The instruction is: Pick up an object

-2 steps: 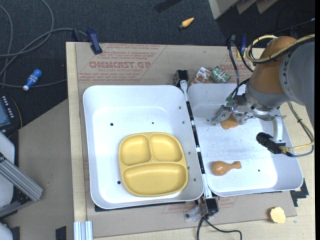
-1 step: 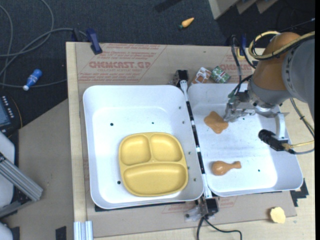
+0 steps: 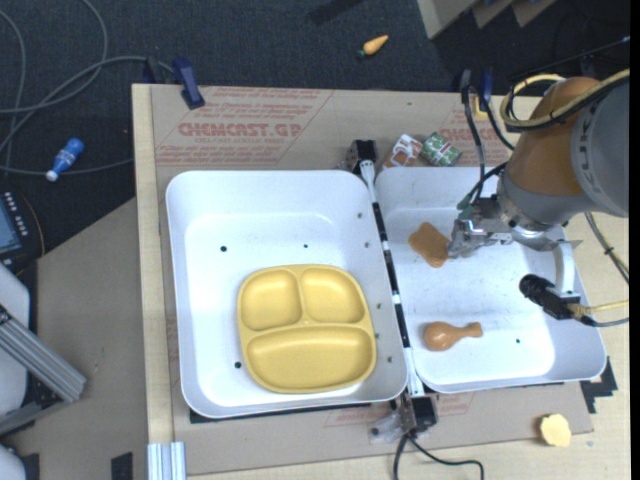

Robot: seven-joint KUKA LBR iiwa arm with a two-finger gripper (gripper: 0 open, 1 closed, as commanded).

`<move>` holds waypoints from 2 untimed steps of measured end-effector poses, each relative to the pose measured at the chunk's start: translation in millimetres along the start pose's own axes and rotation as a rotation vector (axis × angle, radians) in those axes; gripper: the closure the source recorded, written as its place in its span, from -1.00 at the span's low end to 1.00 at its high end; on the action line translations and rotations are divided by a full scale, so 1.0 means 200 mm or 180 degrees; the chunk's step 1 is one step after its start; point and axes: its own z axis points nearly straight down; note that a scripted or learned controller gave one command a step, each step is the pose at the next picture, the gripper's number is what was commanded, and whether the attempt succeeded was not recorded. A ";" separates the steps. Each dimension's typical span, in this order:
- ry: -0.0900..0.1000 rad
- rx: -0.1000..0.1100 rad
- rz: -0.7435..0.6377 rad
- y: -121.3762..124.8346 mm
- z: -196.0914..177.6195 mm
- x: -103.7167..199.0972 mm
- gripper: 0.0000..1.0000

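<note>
Right bin (image 3: 560,353): pincer (image 3: 462,240) by brown piece (image 3: 430,244), tips blurred, can't tell if spread or pinching.

Overall light: bright and even, from overhead; no strong directional beam.
White bins (image 3: 200,218): near overexposed, their floors a flat white with little surface detail.
Shadows: soft and short; a faint one hugs the yellow divided plate (image 3: 305,328), another lies under the arm (image 3: 560,158) on the right bin floor.
Glare: a mild sheen on the plate's ridges and on the arm's orange band.
Dark floor (image 3: 80,28): dim, its cables low in contrast.
Sharpness: moderate; the print on the tabletop (image 3: 250,118) is readable, small objects are soft.
Edges: slight blur toward the corners.
</note>
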 end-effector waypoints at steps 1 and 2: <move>-0.0001 -0.0004 -0.0002 0.00 0.00 0.00 -1.00; -0.0005 -0.0019 -0.0016 0.19 0.11 0.11 -1.00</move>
